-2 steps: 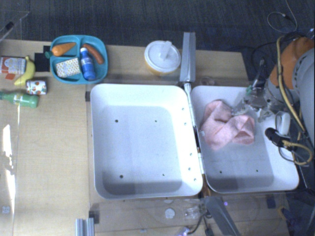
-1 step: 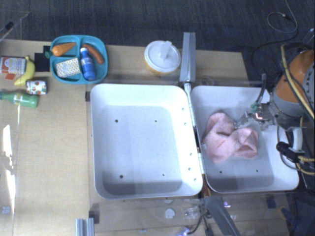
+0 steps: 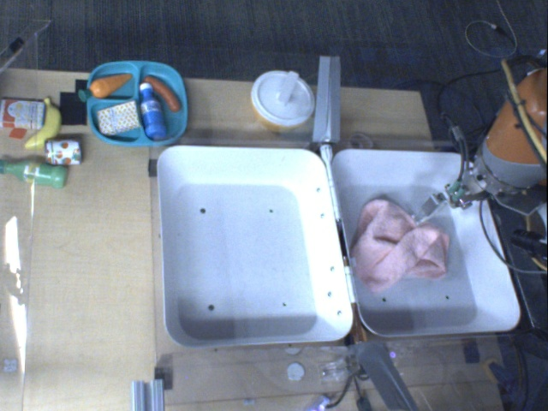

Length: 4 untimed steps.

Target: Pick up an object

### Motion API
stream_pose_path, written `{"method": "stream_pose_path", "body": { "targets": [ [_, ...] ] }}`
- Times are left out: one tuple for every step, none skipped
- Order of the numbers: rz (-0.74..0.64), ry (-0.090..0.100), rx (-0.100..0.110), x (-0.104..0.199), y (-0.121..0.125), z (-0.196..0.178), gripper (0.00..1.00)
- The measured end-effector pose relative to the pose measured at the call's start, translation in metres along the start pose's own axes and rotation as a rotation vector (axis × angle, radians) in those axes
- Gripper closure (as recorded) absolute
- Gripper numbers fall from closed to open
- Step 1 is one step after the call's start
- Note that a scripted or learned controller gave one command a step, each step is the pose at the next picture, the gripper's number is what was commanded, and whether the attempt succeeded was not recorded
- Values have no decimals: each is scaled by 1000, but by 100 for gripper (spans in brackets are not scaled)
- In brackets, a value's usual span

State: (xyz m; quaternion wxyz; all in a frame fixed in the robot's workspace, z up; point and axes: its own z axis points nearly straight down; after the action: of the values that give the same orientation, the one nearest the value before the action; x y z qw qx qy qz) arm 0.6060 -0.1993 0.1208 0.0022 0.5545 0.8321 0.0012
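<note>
— Where's the pincer (image 3: 431, 205) right now?

— Low in the right bin (image 3: 488, 302), coming in from the right under the arm's grey wrist and orange band (image 3: 518, 131). Its tips sit just at the upper right edge of the pink cloth (image 3: 398, 248).

— Has it got hold of the cloth?

— I can't tell. The fingers are small and grey against the white bin, and from here I can't make out whether they're spread or pinched, or whether any fabric sits between them.

— And the cloth itself?

— Crumpled in a heap on the floor of the right bin, a bit left of the middle, close to the wall it shares with the left bin (image 3: 248, 247).

— What else is on the counter (image 3: 86, 272)?

— Behind the bins, near the divider, a round white lidded cup (image 3: 282, 99). Far left at the back, a blue compartment tray (image 3: 175, 101) with toy food: something orange like a carrot (image 3: 111, 85), a blue bottle (image 3: 152, 114), a reddish sausage shape (image 3: 167, 95). Left of the tray, a yellow banana (image 3: 47, 125), a small carton (image 3: 20, 114), a little can (image 3: 63, 151) and a green bottle (image 3: 34, 173) lying flat. Dark cables (image 3: 479, 37) hang near the arm.
</note>
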Motion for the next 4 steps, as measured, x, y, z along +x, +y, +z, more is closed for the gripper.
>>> {"method": "stream_pose_path", "body": {
  "targets": [
    [-110, -10, -12, 48, -12, 27, 0],
    [-111, -11, -19, 49, -8, 15, 100],
    [-111, -13, -23, 50, -6, 5, 100],
    [-274, 0, 0, 83, -8, -40, 100]
  ]
}}
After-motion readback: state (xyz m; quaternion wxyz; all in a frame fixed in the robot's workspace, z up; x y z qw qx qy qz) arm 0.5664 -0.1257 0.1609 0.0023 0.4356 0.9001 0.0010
